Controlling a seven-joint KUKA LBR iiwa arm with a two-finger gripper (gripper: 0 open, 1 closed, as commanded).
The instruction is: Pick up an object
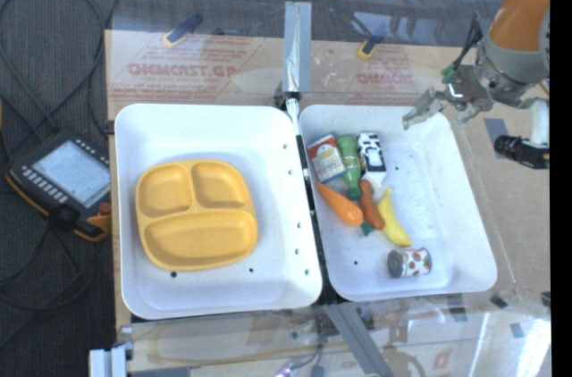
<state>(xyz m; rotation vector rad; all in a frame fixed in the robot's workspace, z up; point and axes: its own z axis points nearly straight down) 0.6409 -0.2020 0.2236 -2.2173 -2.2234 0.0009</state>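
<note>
The gripper (427, 110) hovers spread and seemingly empty over the right bin's (465, 188) far corner, well clear of the clustered carrot (340, 204).

We see a yellow divided tray (196, 214) in the left white bin (268, 121). In the right white bin (465, 214) lie an orange carrot (339, 203), a yellow banana (392, 221), a black-and-white patterned carton (371, 152) and a red-and-white can (409, 263).

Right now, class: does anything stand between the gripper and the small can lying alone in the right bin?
Nothing visible does. The gripper hangs over the right bin's far right corner, and bare white floor lies between it and the can. The banana and carrots lie left of that line.
</note>
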